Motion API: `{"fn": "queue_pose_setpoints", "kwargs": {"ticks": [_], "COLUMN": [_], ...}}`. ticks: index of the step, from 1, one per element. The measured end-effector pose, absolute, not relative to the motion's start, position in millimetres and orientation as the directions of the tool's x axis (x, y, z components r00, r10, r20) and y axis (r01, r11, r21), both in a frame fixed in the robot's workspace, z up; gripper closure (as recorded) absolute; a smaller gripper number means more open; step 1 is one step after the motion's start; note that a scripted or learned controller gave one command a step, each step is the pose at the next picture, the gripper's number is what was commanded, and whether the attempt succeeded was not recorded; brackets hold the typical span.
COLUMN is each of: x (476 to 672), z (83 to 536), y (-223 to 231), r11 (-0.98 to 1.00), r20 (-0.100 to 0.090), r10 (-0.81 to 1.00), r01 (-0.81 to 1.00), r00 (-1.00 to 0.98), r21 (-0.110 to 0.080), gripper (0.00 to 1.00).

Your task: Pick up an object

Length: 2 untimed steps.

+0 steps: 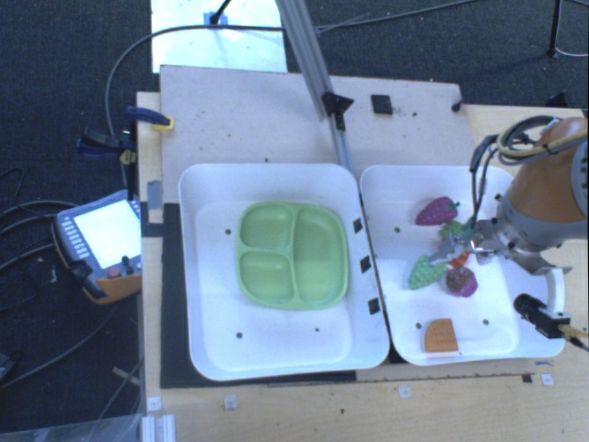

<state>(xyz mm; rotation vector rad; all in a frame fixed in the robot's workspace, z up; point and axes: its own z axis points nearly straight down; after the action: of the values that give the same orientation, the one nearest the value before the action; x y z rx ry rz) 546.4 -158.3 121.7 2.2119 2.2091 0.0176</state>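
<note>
Dark speckled carpet strewn with black cables around a pale wooden bench.

One camera, fixed overhead, looks down (at a slant) on both bins.

- A divided plate is set in the left bin.
- In the right bin, a berry-shaped toy is placed at the back.
- A grape bunch is found mid-bin.
- A block is placed at the front.
- The gripper is positioned just right of the grape bunch.
</note>
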Motion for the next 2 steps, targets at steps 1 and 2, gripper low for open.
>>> {"fn": "queue_pose_setpoints", "kwargs": {"ticks": [1, 2], "x": [546.4, 554.7], "z": [132, 191], "y": [-158, -166], "r11": [0.001, 0.004], "r20": [-0.006, -0.003], "r10": [1.000, 1.000], "r01": [1.000, 1.000], "r00": [-0.001, -0.004], "r21": [0.020, 0.008], "gripper": [1.00, 1.00]}}
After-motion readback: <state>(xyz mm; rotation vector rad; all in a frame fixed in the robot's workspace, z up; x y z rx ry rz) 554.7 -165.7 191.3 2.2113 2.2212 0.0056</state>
